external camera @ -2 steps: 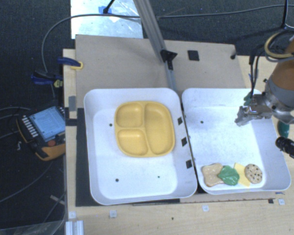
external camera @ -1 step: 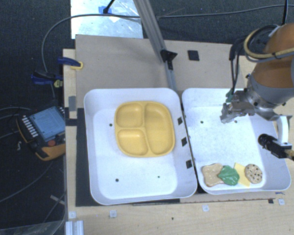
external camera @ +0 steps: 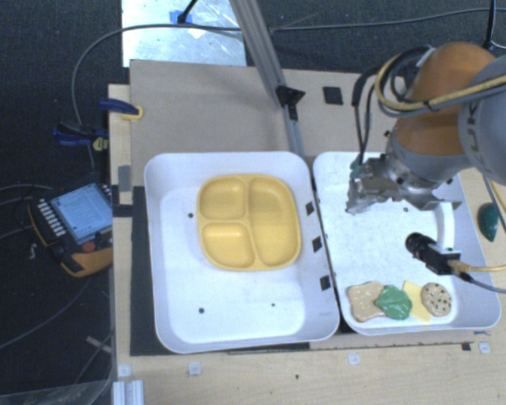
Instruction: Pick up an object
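Observation:
Several toy food pieces lie along the front of the right bin (external camera: 363, 251): a tan slice of toast (external camera: 363, 300), a green leafy piece (external camera: 394, 301), a yellow wedge (external camera: 416, 294) and a speckled cookie (external camera: 437, 298). A teal object (external camera: 488, 220) lies at the bin's right side, partly behind the arm. My gripper (external camera: 357, 199) hangs over the back left part of the right bin, well behind the food pieces and apart from them. Nothing shows in its grasp.
The left bin (external camera: 236, 319) holds a yellow divided plate (external camera: 249, 222) in its back half. A slanted metal pole (external camera: 266, 45) crosses behind the bins. A black cylinder with a yellow cable (external camera: 427, 252) juts from the wrist above the food. Cables and tools lie left of the bench.

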Robot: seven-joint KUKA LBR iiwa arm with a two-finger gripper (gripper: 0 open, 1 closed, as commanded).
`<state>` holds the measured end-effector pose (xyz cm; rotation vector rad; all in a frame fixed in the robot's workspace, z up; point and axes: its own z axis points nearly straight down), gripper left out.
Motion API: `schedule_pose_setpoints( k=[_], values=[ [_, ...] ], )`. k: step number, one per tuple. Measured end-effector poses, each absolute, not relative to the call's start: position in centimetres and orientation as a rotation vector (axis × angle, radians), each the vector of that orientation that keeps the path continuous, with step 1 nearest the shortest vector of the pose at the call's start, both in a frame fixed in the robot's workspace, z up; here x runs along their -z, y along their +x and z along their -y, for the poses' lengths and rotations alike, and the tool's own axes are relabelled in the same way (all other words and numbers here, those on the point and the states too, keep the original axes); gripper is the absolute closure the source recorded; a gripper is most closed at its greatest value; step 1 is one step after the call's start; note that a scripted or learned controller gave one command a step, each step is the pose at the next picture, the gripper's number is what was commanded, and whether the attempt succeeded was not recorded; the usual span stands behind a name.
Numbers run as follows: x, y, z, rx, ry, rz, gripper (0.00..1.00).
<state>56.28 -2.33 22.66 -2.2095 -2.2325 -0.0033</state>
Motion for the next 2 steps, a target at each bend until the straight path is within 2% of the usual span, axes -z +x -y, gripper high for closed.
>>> schedule_pose_setpoints(
  k=[2],
  values=[
    [-21.7, 55.0, -9.4, 0.002, -2.208, 2.232, 1.00]
  ],
)
